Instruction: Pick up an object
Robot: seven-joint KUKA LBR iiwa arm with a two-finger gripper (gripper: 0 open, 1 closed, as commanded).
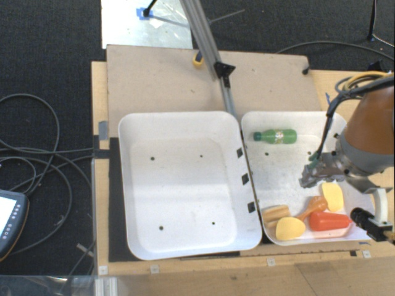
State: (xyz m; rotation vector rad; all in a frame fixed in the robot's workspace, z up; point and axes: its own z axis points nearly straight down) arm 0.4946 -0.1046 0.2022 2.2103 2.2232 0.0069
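Camera view: the gripper (310, 179) hangs over the right bin (281, 165), just above the orange and yellow food pieces (321, 211); whether it is parted or clamped cannot be told. The green bottle (275, 137) lies well beyond it.

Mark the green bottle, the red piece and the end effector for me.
green bottle (275, 137), camera view, middle of its body.
red piece (328, 221), camera view, centre of its top face.
end effector (312, 176), camera view, its tip above the right bin's floor.
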